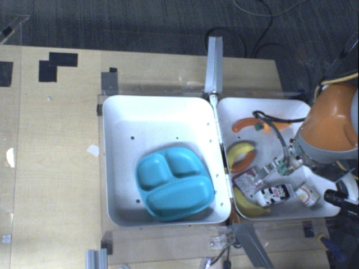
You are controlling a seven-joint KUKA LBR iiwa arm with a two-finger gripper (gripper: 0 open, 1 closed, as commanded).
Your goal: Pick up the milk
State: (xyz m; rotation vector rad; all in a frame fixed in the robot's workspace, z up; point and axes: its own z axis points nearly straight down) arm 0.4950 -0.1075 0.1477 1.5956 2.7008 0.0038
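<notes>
Tool [284, 164] sits low in the right bin [291, 106], under the grey wrist and orange band of the arm [335, 122]. Can't tell the tool's state from this angle, the wrist blocks most of it, and nothing is visibly held.

Best guess for the milk [274, 194]: small white carton w/ dark print lying on its side near the bin's front wall, just below-left of the tool, apart from it. Not lifted yet.

Clutter around it is the main risk:
- crumpled silver/pink packet [247, 179] just beside the carton on the left, may touch it. A descent that lands slightly left grabs the packet instead or pinches both.
- banana [249, 205] curves under/behind the carton along the front wall. Carton may be resting on it, so it could rock or slide when pushed.
- small white cylinder w/ orange label [306, 195] just to the carton's right, easy to knock or mis-pick.
- yellow-and-red fruit [241, 154] and carrot [247, 124] sit further back, less of a worry.

Other risks: carton lies flat and close to the wall, so the grip could close over the wide face and slip off, or a fingertip hits the bin lip. Black cable [275, 129] loops off the wrist, may snag on retract.

Left bin [123, 150] w/ blue divided tray [175, 182] is well apart, irrelevant to the pick. Surface [50, 167] outside the bins is no factor.
</notes>
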